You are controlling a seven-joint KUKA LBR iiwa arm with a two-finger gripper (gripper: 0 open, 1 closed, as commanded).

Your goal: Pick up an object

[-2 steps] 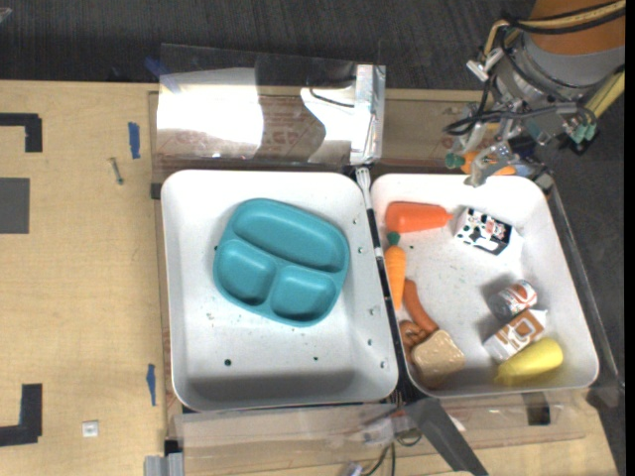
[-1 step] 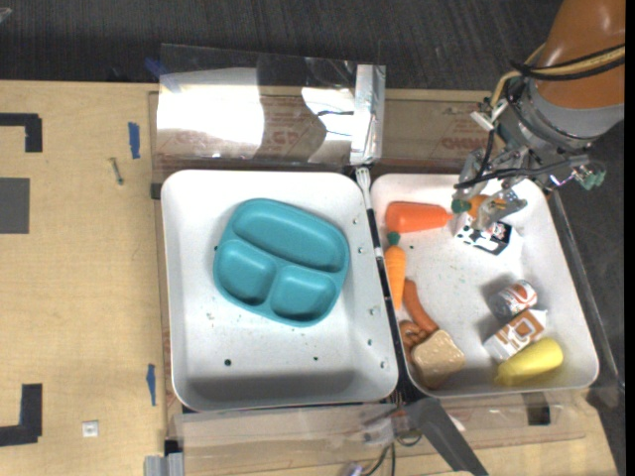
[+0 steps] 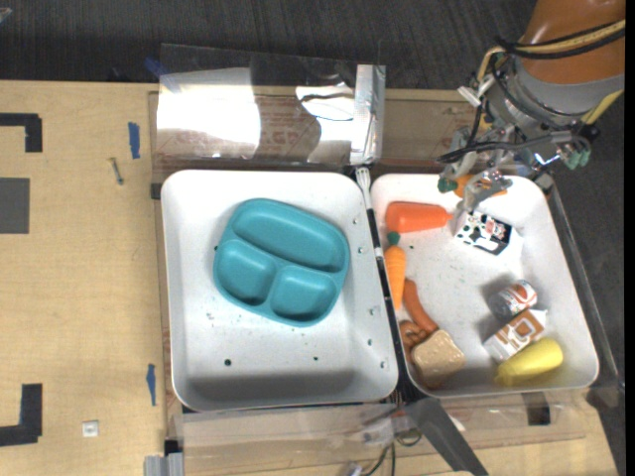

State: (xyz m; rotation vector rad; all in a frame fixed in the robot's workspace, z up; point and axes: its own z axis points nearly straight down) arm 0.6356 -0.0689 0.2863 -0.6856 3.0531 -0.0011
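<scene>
The black-and-white card (image 3: 484, 231) is lying flat at the back of the right bin (image 3: 571, 266), just beside the orange carrot piece (image 3: 417, 216), and the hand (image 3: 483, 188) is hovering right above its upper edge; whether the hand is released or clenched cannot be told, and nothing is showing between its parts. A good pick is likely calling for a straight descent centred on the card, keeping clear of the carrot piece. The bin's back wall and right rim are crowding the approach, so room is lying mostly toward the bare middle of the bin. The yellow lemon (image 3: 530, 360), small carton (image 3: 516, 333) and bread slice (image 3: 438, 353) are sitting well apart at the front. The teal divided plate (image 3: 281, 259) is occupying the left bin (image 3: 189, 296).
</scene>
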